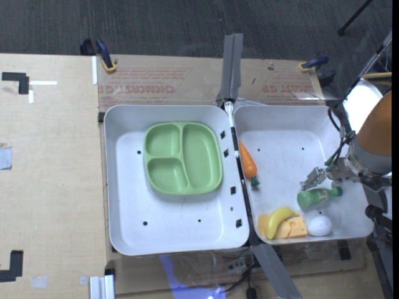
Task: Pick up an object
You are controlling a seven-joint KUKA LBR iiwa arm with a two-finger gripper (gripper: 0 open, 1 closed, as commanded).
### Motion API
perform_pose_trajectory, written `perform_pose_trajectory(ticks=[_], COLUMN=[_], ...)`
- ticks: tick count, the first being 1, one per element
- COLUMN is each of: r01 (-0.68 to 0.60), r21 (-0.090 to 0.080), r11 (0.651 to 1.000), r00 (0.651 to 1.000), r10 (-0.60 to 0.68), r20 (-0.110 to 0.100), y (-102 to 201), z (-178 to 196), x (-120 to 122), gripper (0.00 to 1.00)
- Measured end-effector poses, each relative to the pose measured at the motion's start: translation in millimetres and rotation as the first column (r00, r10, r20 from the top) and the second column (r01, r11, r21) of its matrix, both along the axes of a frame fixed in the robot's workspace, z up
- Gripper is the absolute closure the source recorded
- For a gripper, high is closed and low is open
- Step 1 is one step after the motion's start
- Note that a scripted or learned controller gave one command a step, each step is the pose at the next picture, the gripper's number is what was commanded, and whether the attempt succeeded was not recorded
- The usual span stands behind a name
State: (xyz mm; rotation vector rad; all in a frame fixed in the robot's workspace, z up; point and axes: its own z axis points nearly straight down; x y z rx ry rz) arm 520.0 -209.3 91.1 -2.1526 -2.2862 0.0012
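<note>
Lower right of the frame, along the right bin's (274, 126) near edge, lie a yellow plastic banana (275, 220), a yellow wedge (295, 228) and a white egg (320, 226). Just above them a green plastic bottle (317, 197) lies on its side. The metal gripper (313, 178) hangs just above it; whether its claw is apart or together, I cannot tell. Farther left lies an orange plastic carrot (248, 161). A pale green divided plate (183, 158) sits in the left bin (124, 185).

My feed is evenly and fairly brightly lit from overhead. The 2 white bins (124, 229) read clean with faint grey shading along their inner walls. The green tray (183, 158) casts a soft shadow below it. A blown-out white glare patch (361, 108) sits at right. I see mild softness overall; the dark floor (187, 11) looks grainy.
</note>
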Motion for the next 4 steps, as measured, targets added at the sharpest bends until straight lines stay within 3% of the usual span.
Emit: perform_pose_trajectory(ticks=[1,2,3,4], r01=[-0.068,-0.064,-0.064,-0.061], r21=[0.000,0.000,0.000,-0.001], r11=[0.998,0.998,0.998,0.998], r00=[0.998,0.998,0.998,0.998], r10=[0.068,0.064,0.064,0.061], r20=[0.000,0.001,0.001,0.002], y=[40,39,39,39], z=[0,9,9,18], x=[-13,-12,-12,-12], gripper=[0.00,1.00,0.00,1.00])
